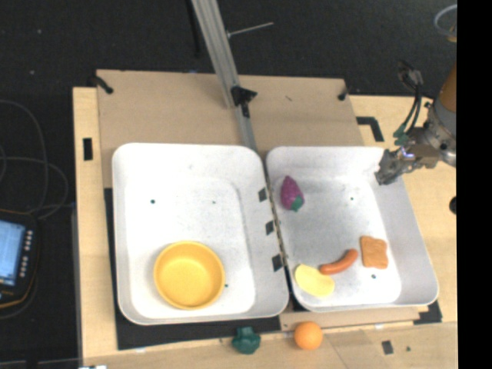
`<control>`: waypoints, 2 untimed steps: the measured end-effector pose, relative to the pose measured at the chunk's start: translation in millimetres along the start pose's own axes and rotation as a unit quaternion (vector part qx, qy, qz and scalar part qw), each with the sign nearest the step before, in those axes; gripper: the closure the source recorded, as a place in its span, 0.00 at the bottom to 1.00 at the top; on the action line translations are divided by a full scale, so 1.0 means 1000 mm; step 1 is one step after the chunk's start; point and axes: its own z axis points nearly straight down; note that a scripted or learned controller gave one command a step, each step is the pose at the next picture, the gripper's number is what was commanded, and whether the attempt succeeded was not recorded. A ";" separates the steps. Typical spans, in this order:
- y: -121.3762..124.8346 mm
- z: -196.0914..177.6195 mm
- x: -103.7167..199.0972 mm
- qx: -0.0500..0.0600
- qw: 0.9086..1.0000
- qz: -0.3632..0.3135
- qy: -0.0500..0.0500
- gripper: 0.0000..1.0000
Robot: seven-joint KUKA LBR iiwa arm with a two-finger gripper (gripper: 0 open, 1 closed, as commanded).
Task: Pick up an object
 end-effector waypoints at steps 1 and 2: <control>0.007 -0.004 0.052 0.001 1.000 0.000 0.001 1.00; 0.004 -0.003 0.102 0.001 1.000 0.002 0.001 1.00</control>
